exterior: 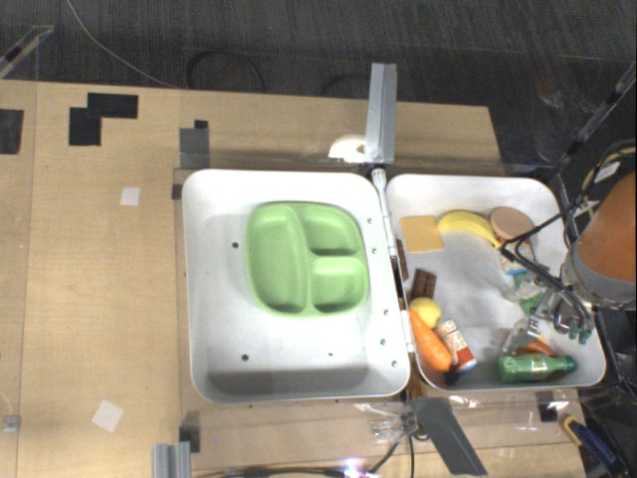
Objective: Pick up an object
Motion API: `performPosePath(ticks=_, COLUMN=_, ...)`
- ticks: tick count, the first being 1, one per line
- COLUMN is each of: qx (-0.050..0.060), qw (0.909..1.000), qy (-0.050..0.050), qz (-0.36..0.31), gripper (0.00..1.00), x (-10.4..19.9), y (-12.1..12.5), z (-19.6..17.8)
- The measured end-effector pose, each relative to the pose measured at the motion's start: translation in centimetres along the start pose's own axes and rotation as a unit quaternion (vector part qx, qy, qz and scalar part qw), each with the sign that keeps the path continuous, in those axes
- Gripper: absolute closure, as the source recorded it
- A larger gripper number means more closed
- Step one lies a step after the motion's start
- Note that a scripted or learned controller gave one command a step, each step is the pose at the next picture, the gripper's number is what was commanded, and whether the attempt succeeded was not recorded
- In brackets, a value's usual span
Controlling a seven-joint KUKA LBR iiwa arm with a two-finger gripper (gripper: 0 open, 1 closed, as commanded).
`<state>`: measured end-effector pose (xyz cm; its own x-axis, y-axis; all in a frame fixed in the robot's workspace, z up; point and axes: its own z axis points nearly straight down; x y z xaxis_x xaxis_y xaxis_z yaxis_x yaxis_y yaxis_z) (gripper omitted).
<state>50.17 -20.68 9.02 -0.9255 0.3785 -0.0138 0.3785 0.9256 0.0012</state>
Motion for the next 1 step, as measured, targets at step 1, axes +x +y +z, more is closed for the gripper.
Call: performPosePath(ticks=1, qx=-0.001, qw=0.9991, qy=-0.004, qz=-0.041, gripper=0.0, x=0.75, y=-0.17, z=-0.03)
